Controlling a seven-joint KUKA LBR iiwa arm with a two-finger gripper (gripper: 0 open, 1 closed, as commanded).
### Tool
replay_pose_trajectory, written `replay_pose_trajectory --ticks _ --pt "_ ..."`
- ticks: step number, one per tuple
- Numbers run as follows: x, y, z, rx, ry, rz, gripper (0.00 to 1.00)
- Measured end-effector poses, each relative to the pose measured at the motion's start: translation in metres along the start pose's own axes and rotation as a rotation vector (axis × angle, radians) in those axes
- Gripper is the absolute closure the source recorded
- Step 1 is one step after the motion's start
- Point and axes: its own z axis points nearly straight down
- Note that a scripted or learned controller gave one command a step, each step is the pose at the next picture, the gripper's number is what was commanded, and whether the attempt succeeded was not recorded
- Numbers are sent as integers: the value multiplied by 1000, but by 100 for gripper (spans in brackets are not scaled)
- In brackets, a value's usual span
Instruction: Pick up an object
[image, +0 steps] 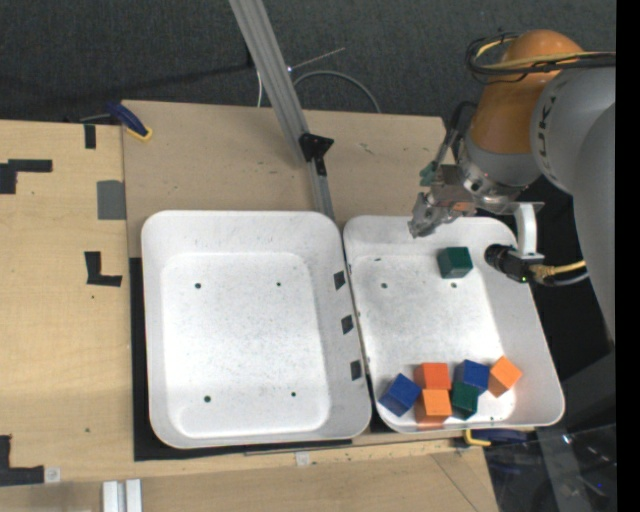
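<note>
Your gripper (424, 224) hangs over the right bin's (520, 330) far edge; whether it's open or holding anything, you can't tell. The green cube (455, 262) sits alone just beside it, probably light and rigid: pinch two opposite flat faces

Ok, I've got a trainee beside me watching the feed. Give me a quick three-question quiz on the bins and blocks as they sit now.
1. True or false: the lone green block sits in the right bin.
2. How many orange blocks are in the cluster at that bin's near end? A) one B) two C) three
3. Fill in: the tool is over the right bin's ___ edge, apart from the lone green block.

Key: 1 true; 2 C; 3 far. The left bin shows bare white floor. The cluster also holds two blue blocks and a green one.
</note>
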Motion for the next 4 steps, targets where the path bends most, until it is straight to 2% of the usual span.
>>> replay_pose_trajectory --ticks 1,2,3,4 --pt "0 1 -24 2 1 0 100" --pt "59 -14 -26 6 3 -5 100" --pt "100 -29 -28 6 2 -4 100" --pt "154 -58 -34 7 3 -6 100"
